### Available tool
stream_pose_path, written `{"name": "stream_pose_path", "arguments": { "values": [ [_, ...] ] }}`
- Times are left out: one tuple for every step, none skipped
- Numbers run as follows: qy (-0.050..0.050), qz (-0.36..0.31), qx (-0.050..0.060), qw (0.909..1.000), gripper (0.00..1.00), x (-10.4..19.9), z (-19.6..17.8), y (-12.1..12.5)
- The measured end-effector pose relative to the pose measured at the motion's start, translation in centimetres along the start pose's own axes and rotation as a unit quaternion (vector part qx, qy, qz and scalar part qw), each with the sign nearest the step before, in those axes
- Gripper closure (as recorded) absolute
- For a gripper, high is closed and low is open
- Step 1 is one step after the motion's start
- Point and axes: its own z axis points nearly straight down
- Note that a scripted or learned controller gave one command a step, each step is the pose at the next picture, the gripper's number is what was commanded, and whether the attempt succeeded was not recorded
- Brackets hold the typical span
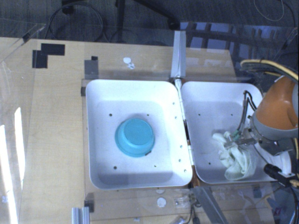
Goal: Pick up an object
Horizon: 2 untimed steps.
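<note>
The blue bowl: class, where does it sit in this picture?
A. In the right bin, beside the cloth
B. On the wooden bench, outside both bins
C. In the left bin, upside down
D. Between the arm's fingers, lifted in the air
C. The blue bowl rests base-up on the floor of the left bin, while the white cloth lies in the right bin, where the gripper is.

My one camera fixed above tabletop (51,125) — looks down at slant, takes in both white bins (98,139) whole — arm (280,111) enters from right.
</note>
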Motion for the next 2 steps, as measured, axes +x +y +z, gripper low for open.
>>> {"name": "stream_pose_path", "arguments": {
  "values": [
    [0.000,0.043,0.001,0.9991,1.00,-1.6,1.2,2.6],
    [0.002,0.071,0.006,0.9974,1.00,0.3,-9.8,3.9]
  ]
}}
